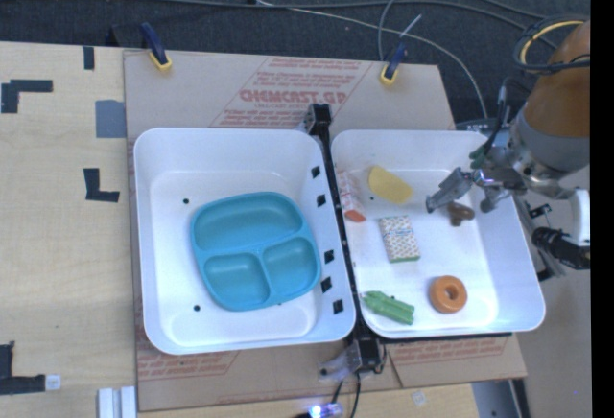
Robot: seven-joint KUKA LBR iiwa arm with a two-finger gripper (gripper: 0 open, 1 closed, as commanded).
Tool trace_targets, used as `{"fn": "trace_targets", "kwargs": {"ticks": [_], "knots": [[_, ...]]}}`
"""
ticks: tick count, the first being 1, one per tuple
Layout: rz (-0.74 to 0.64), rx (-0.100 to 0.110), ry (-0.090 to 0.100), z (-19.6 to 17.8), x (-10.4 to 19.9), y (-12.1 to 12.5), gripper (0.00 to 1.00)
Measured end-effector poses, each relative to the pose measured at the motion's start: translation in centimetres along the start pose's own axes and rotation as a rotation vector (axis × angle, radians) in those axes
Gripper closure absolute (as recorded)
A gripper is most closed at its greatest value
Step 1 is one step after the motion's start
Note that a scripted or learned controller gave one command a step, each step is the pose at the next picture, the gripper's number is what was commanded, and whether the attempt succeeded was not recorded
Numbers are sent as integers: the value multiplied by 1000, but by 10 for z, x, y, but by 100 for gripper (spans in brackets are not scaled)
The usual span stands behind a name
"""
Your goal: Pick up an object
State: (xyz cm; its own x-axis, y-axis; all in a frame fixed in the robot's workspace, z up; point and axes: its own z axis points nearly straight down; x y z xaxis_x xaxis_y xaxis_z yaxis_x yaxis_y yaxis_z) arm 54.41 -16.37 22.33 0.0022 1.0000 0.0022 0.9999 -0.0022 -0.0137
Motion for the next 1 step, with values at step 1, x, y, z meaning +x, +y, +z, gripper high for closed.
{"fn": "trace_targets", "kwargs": {"ticks": [1], "knots": [[-3, -13, -2, -7, 0, 3, 0]]}}
